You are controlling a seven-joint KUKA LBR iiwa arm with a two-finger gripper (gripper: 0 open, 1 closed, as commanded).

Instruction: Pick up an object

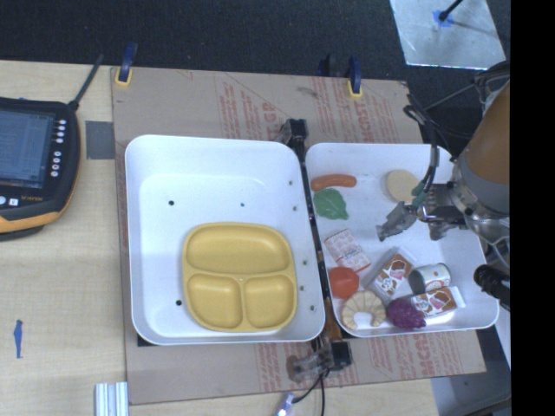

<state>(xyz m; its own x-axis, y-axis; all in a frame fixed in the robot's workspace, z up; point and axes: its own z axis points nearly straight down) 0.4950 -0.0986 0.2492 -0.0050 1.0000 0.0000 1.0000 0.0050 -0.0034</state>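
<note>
The right bin (pixel 460 167) holds several toy foods. An orange sausage (pixel 334 181), a green leaf (pixel 329 204) and a tan round cookie (pixel 401 185) lie near its far side. A red-and-white packet (pixel 345 250) and a red tomato (pixel 343 282) lie by its left wall. Along its near side are a pale croissant (pixel 362 310), a purple grape bunch (pixel 405 313), a small can (pixel 431 277) and two printed packets (pixel 395 276) (pixel 436 302). My gripper (pixel 392 225) hangs over the middle of this bin, just below the cookie, with nothing visibly held.
The left bin (pixel 147 172) holds a yellow divided tray (pixel 238 276). A tablet-like controller (pixel 35 163) lies on the bench at far left. The arm's orange band (pixel 490 141) sits over the right bin's right edge. Clamps and cables stand between the bins.
</note>
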